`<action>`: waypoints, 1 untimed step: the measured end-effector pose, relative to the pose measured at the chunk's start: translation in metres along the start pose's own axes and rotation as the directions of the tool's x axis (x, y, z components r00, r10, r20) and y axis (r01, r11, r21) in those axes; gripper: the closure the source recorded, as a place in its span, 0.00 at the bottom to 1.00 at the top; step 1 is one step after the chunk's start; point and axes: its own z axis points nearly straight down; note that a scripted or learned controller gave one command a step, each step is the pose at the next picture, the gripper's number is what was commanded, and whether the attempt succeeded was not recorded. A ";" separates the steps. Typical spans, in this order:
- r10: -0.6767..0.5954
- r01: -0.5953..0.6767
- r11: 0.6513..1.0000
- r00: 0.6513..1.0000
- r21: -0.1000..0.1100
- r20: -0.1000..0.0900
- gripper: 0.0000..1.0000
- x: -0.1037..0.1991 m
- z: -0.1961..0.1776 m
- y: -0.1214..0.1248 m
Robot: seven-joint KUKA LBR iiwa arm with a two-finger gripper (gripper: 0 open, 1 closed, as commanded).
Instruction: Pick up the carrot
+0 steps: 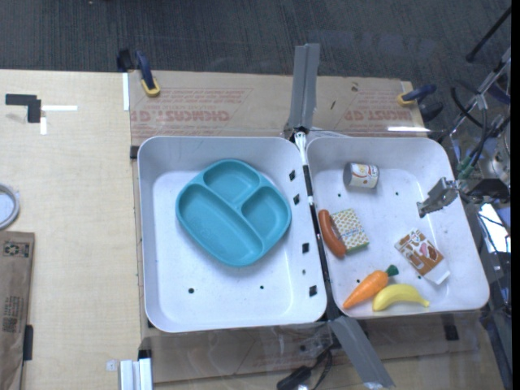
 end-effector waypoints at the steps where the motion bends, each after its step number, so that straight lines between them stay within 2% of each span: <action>1: -0.037 0.037 0.999 0.999 -0.006 0.000 0.00 -0.006 0.161 -0.013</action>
